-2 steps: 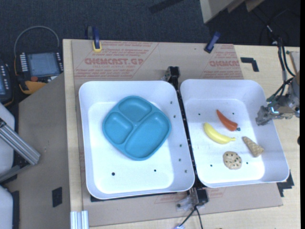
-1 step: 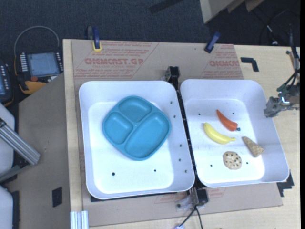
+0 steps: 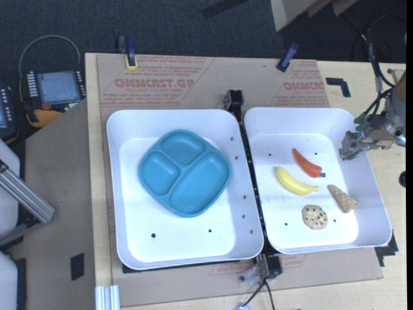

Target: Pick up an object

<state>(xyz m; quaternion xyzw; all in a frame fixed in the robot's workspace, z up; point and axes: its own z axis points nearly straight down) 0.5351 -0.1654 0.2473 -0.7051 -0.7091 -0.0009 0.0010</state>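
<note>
On the table, the right bin [image 3: 365,185] holds a banana [image 3: 295,181] near its middle, and the pincer [image 3: 349,146], its state impossible to tell, should descend squarely across the banana's body before closing.

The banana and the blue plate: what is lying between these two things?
In the camera view, between the banana and the blue plate lie only bare white bin floor and the two bins' adjoining walls. No object sits there.

A blue divided plate [image 3: 185,172] lies in the left white bin [image 3: 122,237]. A small screen device [image 3: 57,86] sits far left.
</note>
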